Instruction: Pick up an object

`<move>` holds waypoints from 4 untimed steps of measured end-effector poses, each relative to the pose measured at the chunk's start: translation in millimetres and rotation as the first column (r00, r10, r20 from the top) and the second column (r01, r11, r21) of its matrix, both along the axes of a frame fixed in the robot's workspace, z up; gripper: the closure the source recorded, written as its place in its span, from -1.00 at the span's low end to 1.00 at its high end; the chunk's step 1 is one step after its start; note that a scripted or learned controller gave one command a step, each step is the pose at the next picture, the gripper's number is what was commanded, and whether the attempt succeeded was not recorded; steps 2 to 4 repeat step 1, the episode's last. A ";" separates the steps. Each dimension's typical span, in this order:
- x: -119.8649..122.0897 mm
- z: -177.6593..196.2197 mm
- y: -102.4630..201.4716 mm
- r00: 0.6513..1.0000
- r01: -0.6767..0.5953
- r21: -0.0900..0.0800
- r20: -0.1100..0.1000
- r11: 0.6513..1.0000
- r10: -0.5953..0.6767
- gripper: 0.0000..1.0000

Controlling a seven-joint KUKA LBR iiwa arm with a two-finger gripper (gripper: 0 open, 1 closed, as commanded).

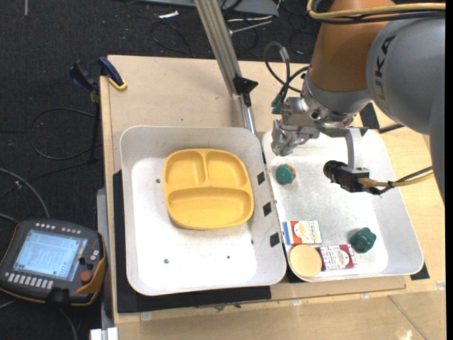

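My gripper (pixel 282 145) hangs over the back left part of the right bin (pixel 396 211), just above and behind a small green and orange ball-like object (pixel 285 175). Nothing shows between the gripper and that object. Further forward in the same bin lie a dark green lumpy object (pixel 364 240), a white and orange carton (pixel 301 231), a red and white box (pixel 335 258) and a tan round disc (pixel 306 260).
A yellow divided tray (pixel 208 188) lies in the left bin (pixel 141 190). A slanted metal pole (pixel 221 37) rises behind the bins. A black camera-like unit (pixel 342 175) sticks out from the arm over the right bin. A teach pendant (pixel 49 259) sits at the bottom left.
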State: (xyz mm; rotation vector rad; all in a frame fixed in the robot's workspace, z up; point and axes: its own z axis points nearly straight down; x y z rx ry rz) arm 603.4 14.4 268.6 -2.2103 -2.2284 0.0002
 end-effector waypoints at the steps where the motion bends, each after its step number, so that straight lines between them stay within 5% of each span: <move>1: -5.2 -16.1 51.8 1.000 0.000 -0.001 -0.001 1.000 0.000 1.00; 4: -5.2 -16.1 51.8 1.000 0.000 -0.001 -0.001 1.000 0.000 1.00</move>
